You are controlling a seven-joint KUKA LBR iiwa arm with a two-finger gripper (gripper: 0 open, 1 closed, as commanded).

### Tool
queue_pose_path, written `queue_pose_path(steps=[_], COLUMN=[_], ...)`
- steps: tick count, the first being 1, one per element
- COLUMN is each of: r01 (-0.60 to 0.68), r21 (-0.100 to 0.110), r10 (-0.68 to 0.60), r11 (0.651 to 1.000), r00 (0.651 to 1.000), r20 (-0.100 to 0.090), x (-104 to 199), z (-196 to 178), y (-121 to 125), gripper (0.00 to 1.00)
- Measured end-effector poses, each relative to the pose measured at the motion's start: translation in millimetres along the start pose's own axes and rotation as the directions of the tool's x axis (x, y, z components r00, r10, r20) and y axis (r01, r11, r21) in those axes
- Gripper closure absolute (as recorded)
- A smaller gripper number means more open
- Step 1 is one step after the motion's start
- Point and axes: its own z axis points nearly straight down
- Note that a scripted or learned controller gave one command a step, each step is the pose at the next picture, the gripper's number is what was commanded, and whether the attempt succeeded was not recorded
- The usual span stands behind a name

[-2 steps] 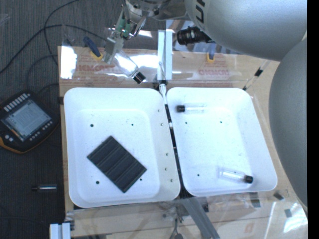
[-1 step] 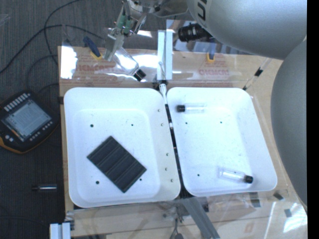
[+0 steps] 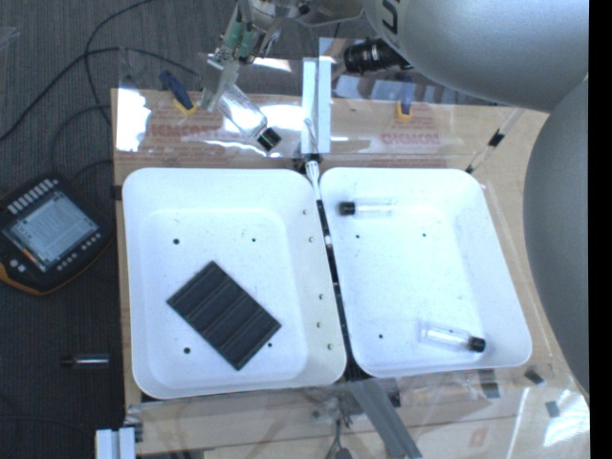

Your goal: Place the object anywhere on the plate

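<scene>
Two shallow white bins sat side by side on the surface (image 3: 421,132), with a dark rubber strip (image 3: 325,256) running along the seam between them. In the left bin (image 3: 153,371) lay a dark ribbed plate (image 3: 224,315), a flat rectangle turned at a slant so that its corners pointed toward the bin's walls and its grooves ran from upper left to lower right. The right bin (image 3: 497,256) held two small clear tubes with black caps. The upper tube (image 3: 363,207) lay near the bin's far left corner, its long axis almost level across the view, cap toward the left and clear body toward the right. The lower tube (image 3: 451,337) rested near the front right corner, tilted a little, its cap toward the lower right and its clear end toward the upper left. Both tubes were well apart from the plate, with the seam between them. The grey arm (image 3: 478,27) loomed large across the upper right, out of focus. The hand (image 3: 232,55) hung beyond the far edge of the left bin, above the taped back strip of the surface, and from where I stood I could not tell how it was set. A teach pendant (image 3: 48,232) with a lit screen lay on the dark floor to the left of the bins.
</scene>
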Motion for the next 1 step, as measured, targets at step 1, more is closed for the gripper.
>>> queue_pose_path(steps=[1], r01=[-0.001], r21=[-0.002], r10=[0.001], r11=[1.0], r00=[1.0], r20=[0.001], x=[-0.4], z=[-9.0], y=[1.0], gripper=[1.0])
